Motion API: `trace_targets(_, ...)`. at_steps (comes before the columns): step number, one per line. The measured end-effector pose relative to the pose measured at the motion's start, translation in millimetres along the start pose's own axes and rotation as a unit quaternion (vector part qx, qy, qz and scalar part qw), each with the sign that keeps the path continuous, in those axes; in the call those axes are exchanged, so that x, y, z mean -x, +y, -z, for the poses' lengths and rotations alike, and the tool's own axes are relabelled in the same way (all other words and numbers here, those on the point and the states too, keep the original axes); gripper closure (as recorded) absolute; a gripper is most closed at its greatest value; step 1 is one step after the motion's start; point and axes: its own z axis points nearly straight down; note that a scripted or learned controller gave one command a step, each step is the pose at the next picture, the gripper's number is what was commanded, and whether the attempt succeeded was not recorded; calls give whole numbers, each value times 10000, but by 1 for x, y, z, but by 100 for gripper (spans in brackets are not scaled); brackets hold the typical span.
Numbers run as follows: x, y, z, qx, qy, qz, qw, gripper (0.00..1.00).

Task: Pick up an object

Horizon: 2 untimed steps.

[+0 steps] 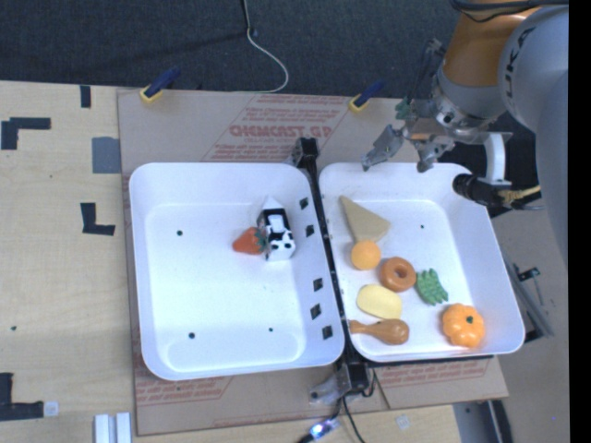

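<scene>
My gripper [403, 153] hangs open above the far rim of the right bin [480, 238], with nothing between its two spread fingers. Below it in that bin lie a pale cheese wedge [363, 217], a small orange ball [366, 254], a brown doughnut [399, 273], a yellow lemon-like piece [379, 301], a chicken drumstick [381, 330], a green leafy piece [430, 286] and an orange pumpkin [462, 326]. In the left bin [166, 247] a black-and-white toy cow [275, 233] stands against a red strawberry [247, 241].
A black hinged divider [316, 247] runs between the two bins. Both bins sit on a cardboard sheet [268, 127] held by a yellow-and-blue clamp [159, 84] and another clamp [366, 94]. A cable [263, 49] hangs at the back. The grey arm [545, 63] fills the upper right.
</scene>
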Motion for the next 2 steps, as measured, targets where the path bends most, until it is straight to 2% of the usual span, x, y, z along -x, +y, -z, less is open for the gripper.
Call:
trace_targets(1, -4, 0, -162, -44, -4, 2, 10000, 0)
trace_targets(2, 23, -68, -153, -23, -1, -21, 10000, 0)
